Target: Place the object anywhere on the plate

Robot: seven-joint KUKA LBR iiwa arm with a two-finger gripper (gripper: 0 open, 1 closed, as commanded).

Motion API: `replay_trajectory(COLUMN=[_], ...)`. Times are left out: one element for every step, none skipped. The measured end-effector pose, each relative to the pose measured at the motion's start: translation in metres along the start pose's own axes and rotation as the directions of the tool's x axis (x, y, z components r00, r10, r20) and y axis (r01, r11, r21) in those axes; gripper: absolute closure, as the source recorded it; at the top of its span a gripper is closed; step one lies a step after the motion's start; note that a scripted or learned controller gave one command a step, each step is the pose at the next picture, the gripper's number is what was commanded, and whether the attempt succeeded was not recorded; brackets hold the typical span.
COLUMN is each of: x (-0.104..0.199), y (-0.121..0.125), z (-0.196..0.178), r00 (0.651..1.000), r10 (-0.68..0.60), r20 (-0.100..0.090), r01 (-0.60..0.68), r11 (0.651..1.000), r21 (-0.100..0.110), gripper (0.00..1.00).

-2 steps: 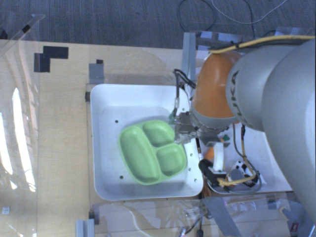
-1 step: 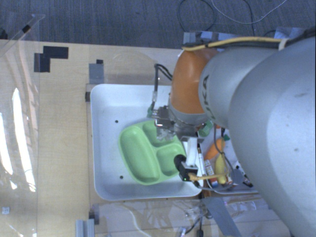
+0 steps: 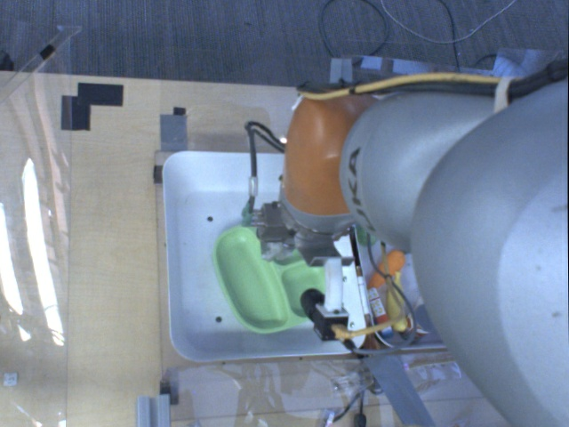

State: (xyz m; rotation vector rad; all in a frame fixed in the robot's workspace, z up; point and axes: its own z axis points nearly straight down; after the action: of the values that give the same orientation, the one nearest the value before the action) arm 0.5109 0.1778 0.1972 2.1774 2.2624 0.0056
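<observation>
1. Over the left bin [image 3: 182,238], the arm [image 3: 427,194] hangs w/ its orange band [image 3: 316,163] right above the green plate [image 3: 249,283]; the wrist and its mounted hardware cover the plate's right part. Prob. parked there because the plate is the drop target.
2. Pincer: it sits somewhere under the wrist block, approx. [image 3: 307,269], but the wrist hides the tips, so can't tell if they're spread or pressed together, nor if anything is pinched.
3. Task obj.: can't pick it out for sure. Some orange and yellow bits [image 3: 391,278] show just right of the wrist, near the seam btw. the bins; could be items in the right bin, could be cabling. Too hidden to call.
4. Left bin contents: the plate, lying flat toward the near side, its long side running from far-left to near-right. Visible part of the plate bears nothing. White bin floor around it is bare w/ a few small dark dots.
5. Right bin: mostly behind the arm; contents unclear.
6. Table [image 3: 98,256]: light wood, black marker shapes [image 3: 89,103] at far left, clear panel along the left.
7. Judgement: arm is at the place stage, over the plate; whether a release is due depends on what the pincer carries, which can't be read.
</observation>
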Motion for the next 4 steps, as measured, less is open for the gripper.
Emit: replay_trajectory(x=[0.026,0.050,-0.071,-0.038], y=[-0.008,0.022,-0.007,-0.025], z=[-0.017,0.004,-0.030,0.026], r00=[0.994,0.932,0.942,0.959], r10=[-0.105,-0.363,-0.335,-0.283], r20=[0.000,0.000,0.001,0.000], r01=[0.105,0.363,0.335,0.283], r11=[0.994,0.932,0.942,0.959], r21=[-0.002,0.000,-0.002,0.001], gripper=[1.00,1.00,1.00,1.00])
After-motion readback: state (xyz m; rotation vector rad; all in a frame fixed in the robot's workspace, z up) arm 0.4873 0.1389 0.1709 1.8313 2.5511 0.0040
